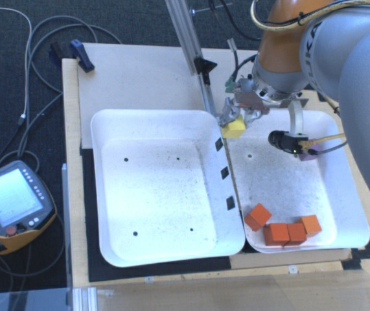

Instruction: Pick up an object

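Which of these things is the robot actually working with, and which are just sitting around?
In the job:
gripper
yellow block
orange blocks
right bin

Lying about:
left bin
teach pendant
blue clamp
cables

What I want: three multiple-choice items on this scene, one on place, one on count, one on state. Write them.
1. The orange blocks lie in: A the left bin; B the right bin; C the bare bench.
2. Orange blocks: A two; B four; C six.
3. They are: A stacked in a tower; B lying side by side; C spread over both bins.
Key: B, they sit at the right bin's near edge; B, four tops show; B, all rest low, close together.
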You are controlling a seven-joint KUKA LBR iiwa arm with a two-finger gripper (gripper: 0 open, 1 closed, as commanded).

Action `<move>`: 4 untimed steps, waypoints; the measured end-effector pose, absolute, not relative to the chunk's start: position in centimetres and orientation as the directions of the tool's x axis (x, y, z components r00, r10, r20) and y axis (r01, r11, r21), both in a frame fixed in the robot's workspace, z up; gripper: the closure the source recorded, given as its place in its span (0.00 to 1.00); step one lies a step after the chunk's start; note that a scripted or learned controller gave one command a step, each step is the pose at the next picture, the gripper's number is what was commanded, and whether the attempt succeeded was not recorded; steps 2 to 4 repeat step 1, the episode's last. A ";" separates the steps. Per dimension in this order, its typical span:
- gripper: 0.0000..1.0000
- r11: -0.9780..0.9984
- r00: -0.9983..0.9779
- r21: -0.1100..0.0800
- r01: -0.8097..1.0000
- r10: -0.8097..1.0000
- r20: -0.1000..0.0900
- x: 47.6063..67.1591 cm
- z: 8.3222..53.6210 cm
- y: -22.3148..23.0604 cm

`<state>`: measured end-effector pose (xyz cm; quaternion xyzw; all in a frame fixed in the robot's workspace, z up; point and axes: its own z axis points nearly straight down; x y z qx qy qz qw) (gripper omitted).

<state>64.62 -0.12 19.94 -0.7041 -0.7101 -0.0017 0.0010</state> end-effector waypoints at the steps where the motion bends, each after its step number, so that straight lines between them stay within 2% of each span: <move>1: 1.00 0.008 -0.008 -0.005 1.000 1.000 0.005 62.9 19.9 7.7; 4: 1.00 0.008 -0.008 -0.005 1.000 1.000 0.005 62.9 19.9 7.7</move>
